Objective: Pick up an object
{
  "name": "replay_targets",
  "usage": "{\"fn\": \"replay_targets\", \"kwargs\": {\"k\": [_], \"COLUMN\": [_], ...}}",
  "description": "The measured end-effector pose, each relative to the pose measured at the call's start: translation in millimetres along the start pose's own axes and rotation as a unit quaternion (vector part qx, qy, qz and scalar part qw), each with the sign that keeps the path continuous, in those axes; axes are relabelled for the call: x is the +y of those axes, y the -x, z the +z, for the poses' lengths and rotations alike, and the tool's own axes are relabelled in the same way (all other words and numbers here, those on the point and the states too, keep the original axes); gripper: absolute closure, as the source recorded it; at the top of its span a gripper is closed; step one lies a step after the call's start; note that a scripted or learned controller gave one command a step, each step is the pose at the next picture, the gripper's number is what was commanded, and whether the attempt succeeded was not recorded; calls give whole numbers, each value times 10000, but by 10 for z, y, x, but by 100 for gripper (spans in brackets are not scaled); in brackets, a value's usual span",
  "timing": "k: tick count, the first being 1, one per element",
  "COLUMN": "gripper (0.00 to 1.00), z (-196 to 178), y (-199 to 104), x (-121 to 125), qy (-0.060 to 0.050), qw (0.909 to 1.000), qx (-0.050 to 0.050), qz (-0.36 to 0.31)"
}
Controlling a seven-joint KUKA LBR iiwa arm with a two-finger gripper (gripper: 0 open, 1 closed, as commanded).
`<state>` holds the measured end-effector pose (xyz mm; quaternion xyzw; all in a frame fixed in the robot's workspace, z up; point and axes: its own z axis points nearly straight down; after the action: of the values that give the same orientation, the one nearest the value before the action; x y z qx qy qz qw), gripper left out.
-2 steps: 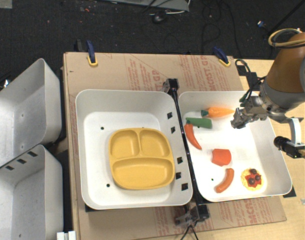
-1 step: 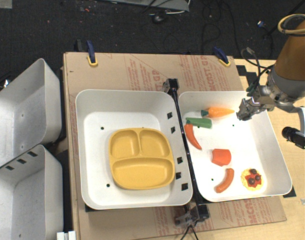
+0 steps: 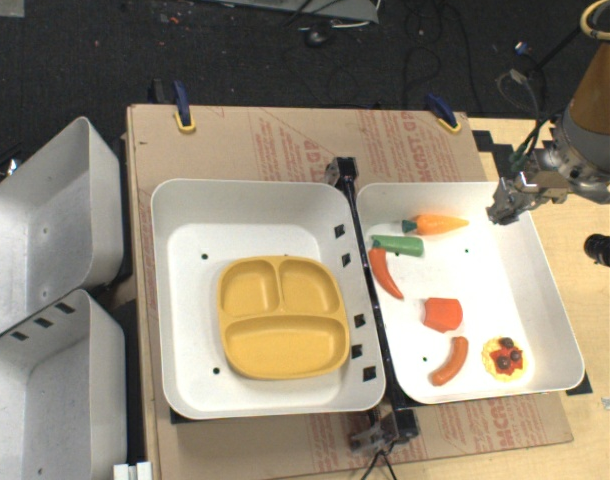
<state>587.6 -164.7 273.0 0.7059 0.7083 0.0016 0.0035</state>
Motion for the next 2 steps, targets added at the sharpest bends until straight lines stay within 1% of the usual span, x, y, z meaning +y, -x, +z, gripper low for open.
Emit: {"fn": "replay_targets", "kwargs": {"k": [1,2], "gripper": [100,100], "z": [-40,-54], "y": [-526,-1059], "x": [7,26], "qy": [-33,-39], "qw": [10000,10000], "qx": [23,21], "qz": [-22,-23]}}
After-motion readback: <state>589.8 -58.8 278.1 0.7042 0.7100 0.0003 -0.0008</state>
